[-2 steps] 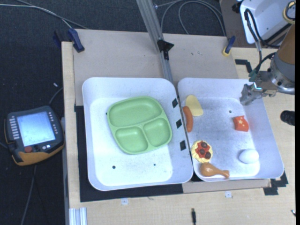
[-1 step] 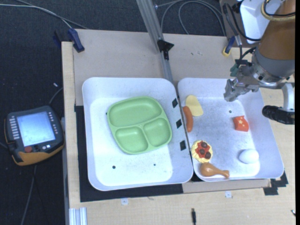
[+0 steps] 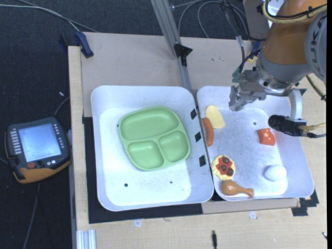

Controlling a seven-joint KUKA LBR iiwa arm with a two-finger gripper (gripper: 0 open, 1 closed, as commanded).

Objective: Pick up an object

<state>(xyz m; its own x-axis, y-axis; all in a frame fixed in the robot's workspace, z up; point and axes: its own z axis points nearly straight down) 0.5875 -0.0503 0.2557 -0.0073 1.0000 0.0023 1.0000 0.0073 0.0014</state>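
The gripper (image 3: 237,104) is hanging at the right bin's (image 3: 298,183) twelve o'clock edge; I cannot tell its opening. Six toy foods are lying there: yellow piece (image 3: 215,116), sausage (image 3: 208,130), pizza (image 3: 224,167), drumstick (image 3: 236,189), egg (image 3: 274,173), red piece (image 3: 266,136). One green plate (image 3: 154,137) is occupying the left bin (image 3: 106,139).

Wooden bench (image 3: 129,61) (pale), dark carpet floor (image 3: 31,45)

The worktop (image 3: 129,61) is viewed from one fixed camera set high above it, angled down at a slant; both white bins (image 3: 104,139) are taken in, from moderate distance.
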